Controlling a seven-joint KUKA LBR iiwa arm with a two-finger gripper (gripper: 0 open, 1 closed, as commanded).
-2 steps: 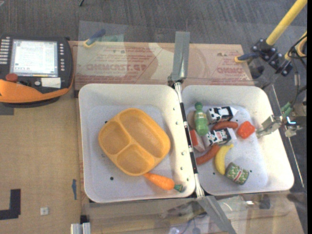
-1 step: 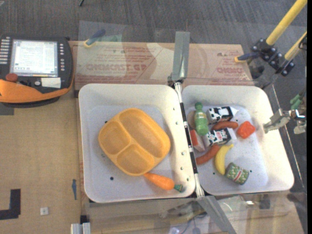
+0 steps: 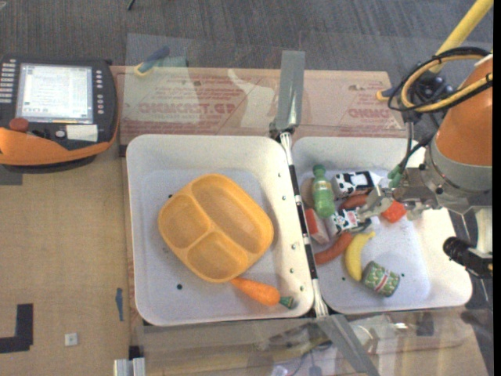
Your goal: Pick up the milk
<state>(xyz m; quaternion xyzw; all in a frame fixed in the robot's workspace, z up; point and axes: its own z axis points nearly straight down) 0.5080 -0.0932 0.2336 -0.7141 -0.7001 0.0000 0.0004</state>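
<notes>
Black-and-white cow-print milk carton lies in the right bin, upper left part. A second cow-print carton sits at its 7 o'clock. Green bottle at 9 o'clock, just beside. Banana and green can toward 6 o'clock. Pincer at 4 o'clock, near a red item; grip state cannot be told. Left bin carries a yellow divided plate and a carrot.

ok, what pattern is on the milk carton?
Black-and-white cow patches on the milk carton, in the camera view, right bin.
</notes>
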